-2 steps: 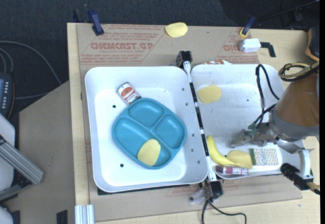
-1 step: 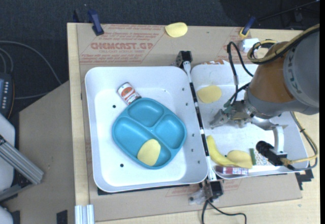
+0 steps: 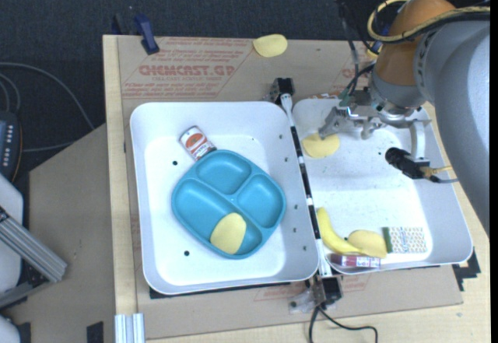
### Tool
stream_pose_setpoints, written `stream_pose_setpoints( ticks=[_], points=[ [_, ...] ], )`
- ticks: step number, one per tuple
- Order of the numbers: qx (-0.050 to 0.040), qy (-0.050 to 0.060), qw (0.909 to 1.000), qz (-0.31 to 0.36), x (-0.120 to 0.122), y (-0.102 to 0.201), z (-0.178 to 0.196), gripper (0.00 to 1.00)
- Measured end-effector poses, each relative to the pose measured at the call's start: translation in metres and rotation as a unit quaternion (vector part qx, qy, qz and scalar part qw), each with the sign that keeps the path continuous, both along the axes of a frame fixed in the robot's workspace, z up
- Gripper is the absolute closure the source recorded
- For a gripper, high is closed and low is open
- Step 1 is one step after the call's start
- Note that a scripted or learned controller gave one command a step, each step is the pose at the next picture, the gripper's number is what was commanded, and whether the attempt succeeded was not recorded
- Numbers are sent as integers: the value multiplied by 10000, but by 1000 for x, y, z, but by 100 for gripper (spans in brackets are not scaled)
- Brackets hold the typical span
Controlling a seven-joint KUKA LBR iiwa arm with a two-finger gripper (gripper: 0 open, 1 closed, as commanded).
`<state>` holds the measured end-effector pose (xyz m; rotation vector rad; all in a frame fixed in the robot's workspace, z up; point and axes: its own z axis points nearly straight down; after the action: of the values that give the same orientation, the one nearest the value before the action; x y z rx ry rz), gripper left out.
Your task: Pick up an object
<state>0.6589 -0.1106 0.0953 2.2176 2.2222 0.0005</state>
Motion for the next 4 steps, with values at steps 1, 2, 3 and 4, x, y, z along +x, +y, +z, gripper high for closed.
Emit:
stream_pose_setpoints(
  ticks=[1,2,3,4],
  points=[
    [6,19,10000,-5,0,17,-11,0],
    [-4,-5,10000,-1,8,10,-10,0],
    [1,9,10000,-4,7,15,-10,0],
    [-1,10,10000,-7,8,17,-10,0]
  ],
)
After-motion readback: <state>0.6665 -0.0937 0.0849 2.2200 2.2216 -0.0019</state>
